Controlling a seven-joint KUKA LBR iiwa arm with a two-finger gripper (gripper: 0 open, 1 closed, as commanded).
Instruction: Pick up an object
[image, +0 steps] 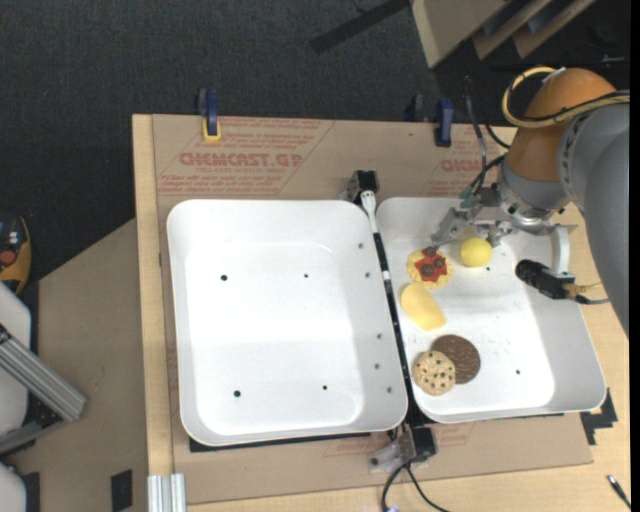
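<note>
Hovering low in the right bin (560, 380), end effector (470, 228) sat just above the yellow ball (476, 252); finger state unclear. It needed centring squarely over the ball before closing

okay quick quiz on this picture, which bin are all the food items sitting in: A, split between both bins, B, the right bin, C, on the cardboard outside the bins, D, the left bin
B: the yellow ball, the red-topped pastry, the yellow block, the chocolate-chip cookie and the brown cookie all lie in the right bin, beside the gripper.
</note>
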